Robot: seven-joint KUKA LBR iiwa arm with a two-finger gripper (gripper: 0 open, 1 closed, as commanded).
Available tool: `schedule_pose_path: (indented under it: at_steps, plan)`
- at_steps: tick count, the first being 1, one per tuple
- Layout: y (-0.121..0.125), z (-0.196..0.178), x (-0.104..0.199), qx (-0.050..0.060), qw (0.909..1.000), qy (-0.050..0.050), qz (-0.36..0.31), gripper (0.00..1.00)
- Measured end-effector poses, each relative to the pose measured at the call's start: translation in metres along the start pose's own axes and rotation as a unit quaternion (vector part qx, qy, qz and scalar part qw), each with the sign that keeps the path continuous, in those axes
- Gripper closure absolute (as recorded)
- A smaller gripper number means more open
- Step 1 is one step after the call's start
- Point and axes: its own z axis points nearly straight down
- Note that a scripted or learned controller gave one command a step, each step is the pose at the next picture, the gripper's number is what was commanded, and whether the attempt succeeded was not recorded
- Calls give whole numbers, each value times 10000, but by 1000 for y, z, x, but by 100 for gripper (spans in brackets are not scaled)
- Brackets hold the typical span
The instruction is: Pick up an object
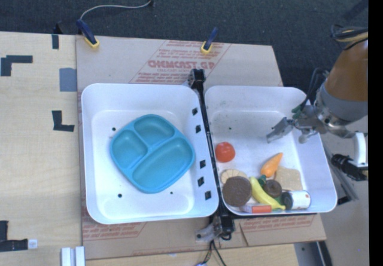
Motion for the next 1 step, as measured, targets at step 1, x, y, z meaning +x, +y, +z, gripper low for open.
schedule_pose_path:
  at_steps: [1]
  plan:
    - [-27, 88, 7, 2, 10000, 2, 1, 0]
